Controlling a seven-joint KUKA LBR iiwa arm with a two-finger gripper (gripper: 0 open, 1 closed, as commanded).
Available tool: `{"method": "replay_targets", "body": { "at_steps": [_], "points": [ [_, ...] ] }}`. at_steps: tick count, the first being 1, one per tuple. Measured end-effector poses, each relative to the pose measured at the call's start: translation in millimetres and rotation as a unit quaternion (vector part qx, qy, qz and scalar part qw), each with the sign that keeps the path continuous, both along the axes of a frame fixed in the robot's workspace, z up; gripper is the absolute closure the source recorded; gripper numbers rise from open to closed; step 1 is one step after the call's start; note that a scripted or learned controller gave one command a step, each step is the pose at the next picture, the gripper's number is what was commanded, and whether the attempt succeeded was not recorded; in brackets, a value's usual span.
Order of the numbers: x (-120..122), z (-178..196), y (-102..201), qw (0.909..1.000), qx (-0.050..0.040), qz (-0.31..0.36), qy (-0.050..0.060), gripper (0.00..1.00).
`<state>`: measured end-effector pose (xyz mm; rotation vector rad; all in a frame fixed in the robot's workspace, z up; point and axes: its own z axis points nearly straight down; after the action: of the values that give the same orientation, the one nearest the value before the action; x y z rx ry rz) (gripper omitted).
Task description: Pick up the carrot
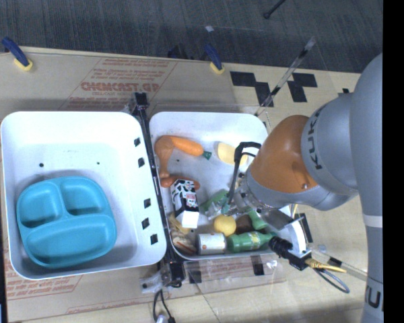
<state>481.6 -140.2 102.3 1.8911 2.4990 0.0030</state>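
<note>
The long orange carrot [180, 145] is lying in the right-hand shallow white bin [188, 121], near its far-left corner. Its long axis is running roughly from 9 o'clock to 3 o'clock, with the green-tipped end pointing toward 3. The gripper [237, 195] is hanging over the clutter in the bin's near half, and whether it is wide or narrow cannot be told. From the gripper, the carrot is sitting toward 10 o'clock, apart from it, so the coming move is likely calling for travel in that direction.
</note>
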Motion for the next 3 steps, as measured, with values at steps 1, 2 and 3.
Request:
{"method": "replay_targets", "body": {
  "at_steps": [1,2,3],
  "points": [
    [79.2,124.1,68.4,0.9943,0.003,-0.107,0.003,1.0],
    [100.0,102.2,130.8,0.9907,0.0016,-0.136,0.007,1.0],
    [72.0,158.8,80.4,0.9995,0.0,0.031,0.005,1.0]
  ]
}}
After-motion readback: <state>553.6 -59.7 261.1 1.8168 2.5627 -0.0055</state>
